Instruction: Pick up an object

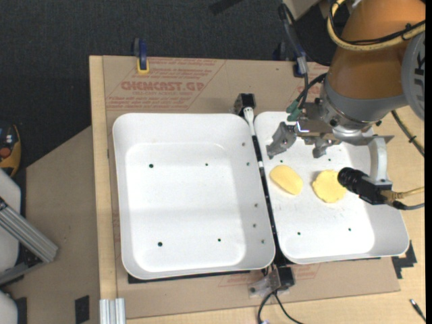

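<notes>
So the arm's hanging over the right bin (385, 238) with the tool (300, 140) up near the far edge of it, and the fingers look spread apart with nothing between them, so no grab yet. Two yellow lumpy things are sitting in that bin: the left yellow piece (285, 179) is just near-side of the tool, close to the divider between the bins, and the right yellow piece (329, 187) sits a bit apart from it, right beside a black cylindrical bit (361, 184) hanging off the wrist. The left bin (135, 137) has no objects in it that I can see. If I were calling it, go for the left piece since it's the closer one to the fingers. Trick would be to center the tool right over its middle, line the fingers up across its narrower side, and come straight down so one finger doesn't nudge it away. It looks rounded and probably a bit slick, so it could squirt out if the pinch lands off-center. Also watch the bin wall on the left side, there isn't much room for a finger there. Don't close till the fingers are properly down either side.
</notes>
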Motion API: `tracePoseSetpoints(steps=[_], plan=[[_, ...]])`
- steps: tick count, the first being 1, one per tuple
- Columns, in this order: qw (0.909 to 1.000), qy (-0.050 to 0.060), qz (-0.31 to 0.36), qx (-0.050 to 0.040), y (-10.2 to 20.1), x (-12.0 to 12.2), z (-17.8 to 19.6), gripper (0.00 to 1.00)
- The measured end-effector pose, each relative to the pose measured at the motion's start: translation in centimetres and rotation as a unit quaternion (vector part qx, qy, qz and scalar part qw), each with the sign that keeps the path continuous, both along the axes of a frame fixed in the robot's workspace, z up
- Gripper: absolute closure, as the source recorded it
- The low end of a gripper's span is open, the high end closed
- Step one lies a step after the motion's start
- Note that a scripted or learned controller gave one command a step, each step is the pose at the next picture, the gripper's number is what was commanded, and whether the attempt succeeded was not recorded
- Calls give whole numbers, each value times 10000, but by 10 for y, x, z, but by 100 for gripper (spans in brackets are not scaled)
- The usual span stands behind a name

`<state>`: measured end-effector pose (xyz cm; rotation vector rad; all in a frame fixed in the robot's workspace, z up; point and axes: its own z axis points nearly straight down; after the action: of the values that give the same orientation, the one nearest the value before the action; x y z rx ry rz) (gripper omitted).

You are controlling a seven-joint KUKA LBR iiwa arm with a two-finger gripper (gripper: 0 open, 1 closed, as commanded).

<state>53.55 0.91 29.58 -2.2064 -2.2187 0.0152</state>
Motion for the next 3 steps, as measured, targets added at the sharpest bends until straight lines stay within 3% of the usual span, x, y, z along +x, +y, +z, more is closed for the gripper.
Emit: tracePoseSetpoints(steps=[1,2,3], plan=[[9998,-198,1,4,46,38,190,0],[10000,3,-10,-18,86,61,29,0],[10000,-95,-25,-8,84,63,50,100]])
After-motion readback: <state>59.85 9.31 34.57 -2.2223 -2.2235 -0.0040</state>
